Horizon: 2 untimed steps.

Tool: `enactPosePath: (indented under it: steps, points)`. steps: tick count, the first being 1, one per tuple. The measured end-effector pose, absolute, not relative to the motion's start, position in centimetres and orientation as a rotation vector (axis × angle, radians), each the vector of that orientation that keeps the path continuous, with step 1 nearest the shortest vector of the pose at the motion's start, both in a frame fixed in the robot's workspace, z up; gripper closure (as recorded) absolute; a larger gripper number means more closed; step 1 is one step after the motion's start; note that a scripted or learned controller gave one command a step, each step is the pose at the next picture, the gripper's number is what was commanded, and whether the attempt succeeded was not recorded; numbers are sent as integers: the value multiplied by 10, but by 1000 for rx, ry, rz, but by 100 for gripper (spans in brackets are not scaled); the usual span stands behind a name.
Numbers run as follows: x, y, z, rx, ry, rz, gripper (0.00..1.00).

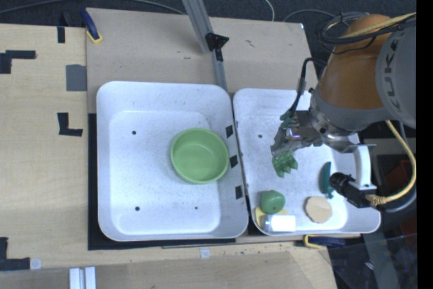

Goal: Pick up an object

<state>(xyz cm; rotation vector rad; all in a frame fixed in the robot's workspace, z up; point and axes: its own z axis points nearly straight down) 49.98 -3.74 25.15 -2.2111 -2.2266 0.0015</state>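
The left bin (115,145) carries 1 thing: a light green bowl (199,156), round and upright with its mouth up, sitting right of the bin's middle and near its right wall.

The right bin (260,112) carries the rest. A small dark green leafy piece (285,163) lies near the bin's middle. A rounded green lump (272,201) sits toward the near left corner, and just beside it, against the near edge, lies a small white block (282,222) with a bit of yellow at its left end. A flat tan disc (318,209) lies near the near edge, right of the block. A narrow teal piece (325,179) stands close to the right edge, above the disc.
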Motion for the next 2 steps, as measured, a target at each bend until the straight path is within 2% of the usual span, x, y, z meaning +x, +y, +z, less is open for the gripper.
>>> enactPosePath:
  steps: [1, 2]
  points:
    - [494, 10, 235, -2212, -2225, 3, 100]
    - [493, 63, 241, -2211, -2228, 1, 100]
